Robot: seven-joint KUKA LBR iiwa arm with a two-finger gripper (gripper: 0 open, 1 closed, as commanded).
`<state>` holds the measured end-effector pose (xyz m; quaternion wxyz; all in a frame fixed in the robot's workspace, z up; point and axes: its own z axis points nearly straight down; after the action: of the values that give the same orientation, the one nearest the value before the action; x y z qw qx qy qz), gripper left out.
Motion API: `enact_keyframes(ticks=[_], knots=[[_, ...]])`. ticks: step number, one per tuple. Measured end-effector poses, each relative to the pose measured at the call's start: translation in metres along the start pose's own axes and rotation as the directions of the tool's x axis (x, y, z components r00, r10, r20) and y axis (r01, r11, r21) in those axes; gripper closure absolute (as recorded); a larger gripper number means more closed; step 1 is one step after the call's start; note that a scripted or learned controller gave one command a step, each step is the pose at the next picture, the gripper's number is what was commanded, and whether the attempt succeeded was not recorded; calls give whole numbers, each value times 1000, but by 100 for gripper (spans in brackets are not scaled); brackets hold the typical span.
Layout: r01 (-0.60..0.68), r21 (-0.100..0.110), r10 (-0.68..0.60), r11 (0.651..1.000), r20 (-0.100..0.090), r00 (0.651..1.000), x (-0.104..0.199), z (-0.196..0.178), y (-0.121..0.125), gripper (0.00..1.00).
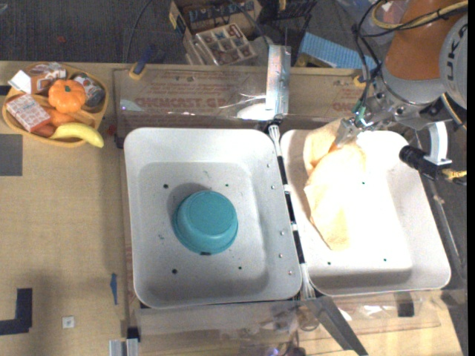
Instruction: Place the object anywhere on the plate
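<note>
pale yellow cloth (335, 191), perhaps lifted, right bin (415, 265)

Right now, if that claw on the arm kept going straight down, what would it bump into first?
Most likely the pale yellow cloth in the right bin; the gripper sits at the cloth's upper corner. Depth is hard to judge from above.

We note a teal plate (206, 222) upturned in the left bin (141, 154); gripper (349, 133) pinching a pale yellow cloth (335, 191) over the right bin (423, 258).
</note>
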<state>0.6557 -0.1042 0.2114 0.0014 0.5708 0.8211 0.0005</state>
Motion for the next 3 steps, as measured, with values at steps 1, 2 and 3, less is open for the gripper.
enact_keyframes(ticks=[1, 2, 3], knots=[[-1, -1, 1, 1000, 1, 1000, -2, -14, 0, 100], [389, 0, -389, 921, -2, 921, 54, -22, 10, 100], [714, -1, -714, 700, -1, 700, 98, -15, 13, 100]])
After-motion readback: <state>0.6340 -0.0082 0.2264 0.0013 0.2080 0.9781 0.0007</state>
